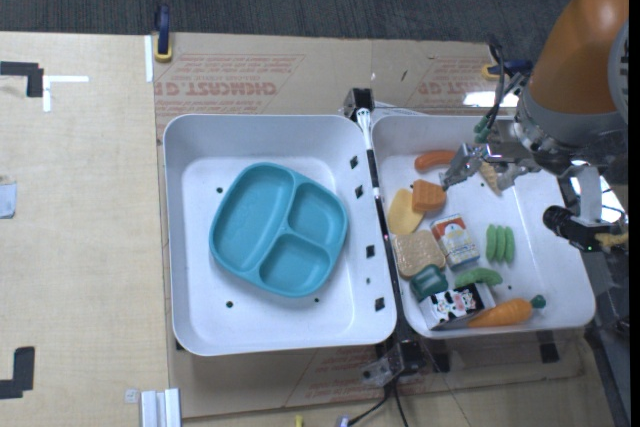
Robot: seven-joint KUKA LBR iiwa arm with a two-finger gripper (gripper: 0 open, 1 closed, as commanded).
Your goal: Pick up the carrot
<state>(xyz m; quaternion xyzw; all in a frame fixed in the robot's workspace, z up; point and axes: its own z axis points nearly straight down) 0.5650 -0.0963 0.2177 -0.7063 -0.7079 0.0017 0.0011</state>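
Two white bins sit side by side on a surface. The carrot (502, 313) lies at the lower right of the right bin (560, 260). The pincer (470, 160) hovers at that bin's upper middle, fingers slightly apart, holding nothing. A blue plate (279, 230) fills the left bin (190, 245).

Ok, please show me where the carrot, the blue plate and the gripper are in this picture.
carrot (502, 313): camera view, middle of its orange body, near the right bin's front edge.
blue plate (258, 205): camera view, its big compartment, in the left bin.
gripper (468, 163): camera view, between its fingertips, above the right bin.
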